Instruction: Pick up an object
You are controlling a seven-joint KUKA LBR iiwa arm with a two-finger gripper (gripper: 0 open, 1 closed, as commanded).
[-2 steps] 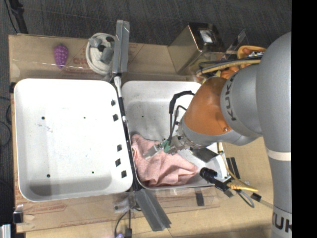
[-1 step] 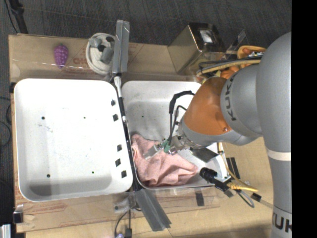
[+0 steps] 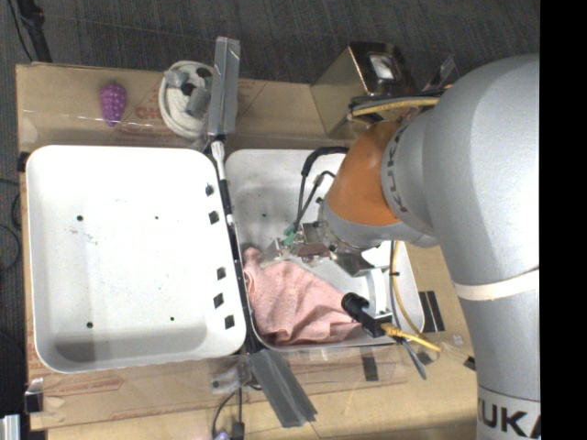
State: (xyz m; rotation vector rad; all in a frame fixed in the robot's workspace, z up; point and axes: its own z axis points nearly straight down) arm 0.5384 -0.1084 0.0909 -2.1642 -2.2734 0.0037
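**A:** Where is the crumpled pink terry cloth (image 3: 289, 302) lying?

**B:** It is lying bunched on the floor of the right-hand shallow white plastic bin (image 3: 266, 168). It is filling that bin's near end, and one side is pressing against the wall where the two bins meet.

**A:** And the grey arm with the orange band (image 3: 477, 181)?

**B:** It is reaching in from the view's right of the cloth. Its wrist is hanging just past the cloth's far edge, over the bare white floor. The jaws are pointing down close beside that edge.

**A:** Are the jaws grasping the cloth?

**B:** That cannot be told. The wrist and its cables are covering them, so whether they are clenched or released is not showing, nor whether they are touching the fabric.

**A:** What is sitting around the cloth?

**B:** To the view's left of the cloth, across the shared wall, the left-hand shallow white plastic bin (image 3: 119, 246) is sitting. Well beyond the cloth, on the brown desk (image 3: 55, 90) behind that bin, a small knobbly purple lump (image 3: 113, 102) is lying. A white coiled ring (image 3: 183, 99) is resting between that lump and the cloth, just outside the bins.
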